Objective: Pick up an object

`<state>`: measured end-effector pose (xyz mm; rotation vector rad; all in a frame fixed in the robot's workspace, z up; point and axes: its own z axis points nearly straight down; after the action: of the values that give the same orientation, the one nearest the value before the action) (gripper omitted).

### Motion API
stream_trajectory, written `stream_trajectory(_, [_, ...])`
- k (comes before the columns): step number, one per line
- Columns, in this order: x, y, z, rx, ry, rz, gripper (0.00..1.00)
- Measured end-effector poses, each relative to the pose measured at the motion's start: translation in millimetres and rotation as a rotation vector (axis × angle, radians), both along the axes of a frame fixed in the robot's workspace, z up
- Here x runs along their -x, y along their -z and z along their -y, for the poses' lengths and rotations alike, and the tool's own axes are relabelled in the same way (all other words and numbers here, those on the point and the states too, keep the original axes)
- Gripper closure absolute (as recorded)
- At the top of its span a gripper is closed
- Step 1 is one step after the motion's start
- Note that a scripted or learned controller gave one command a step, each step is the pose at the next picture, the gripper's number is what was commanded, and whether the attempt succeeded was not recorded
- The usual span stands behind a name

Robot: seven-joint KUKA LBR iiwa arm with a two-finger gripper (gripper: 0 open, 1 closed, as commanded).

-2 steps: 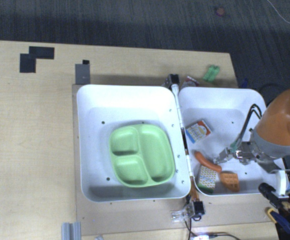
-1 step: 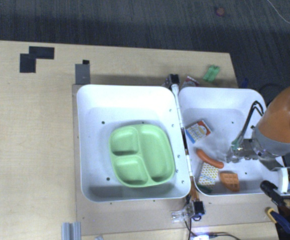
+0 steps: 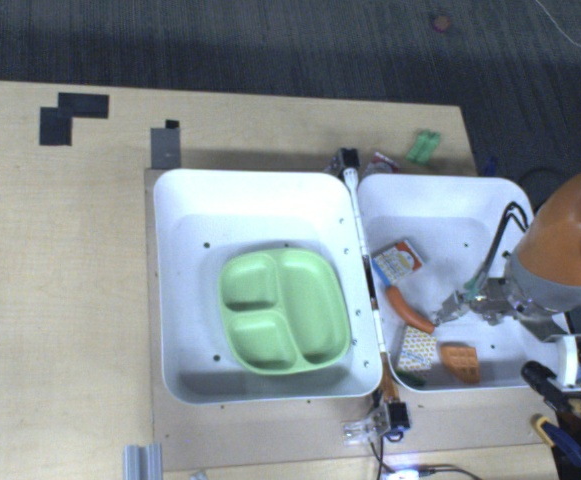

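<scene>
Camera view: the arm [image 3: 560, 253] reaches over the right bin [image 3: 440, 203], and its claw [image 3: 462, 303] hangs low above the bin floor. Whether it is spread or closed, I cannot tell, and no object is visibly in its grasp. An orange carrot-like piece [image 3: 410, 309] lies just left of the claw. A small printed packet [image 3: 398, 259] sits up and to its left. A brown block [image 3: 459, 362] and a patterned packet [image 3: 416, 349] lie below it. Well to the left, the other bin [image 3: 180, 268] holds a green divided plate [image 3: 283, 309].

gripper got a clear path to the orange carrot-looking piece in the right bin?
Probably yes. The gripper hovers just right of the orange piece, nothing lies on top, though a patterned packet sits close below it.
</scene>
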<state>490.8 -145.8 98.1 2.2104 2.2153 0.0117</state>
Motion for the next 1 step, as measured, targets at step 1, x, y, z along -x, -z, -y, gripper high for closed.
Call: stream_trajectory(1, [-37.9, 11.1, -54.1, -0.003, -0.002, -0.005, 0.0])
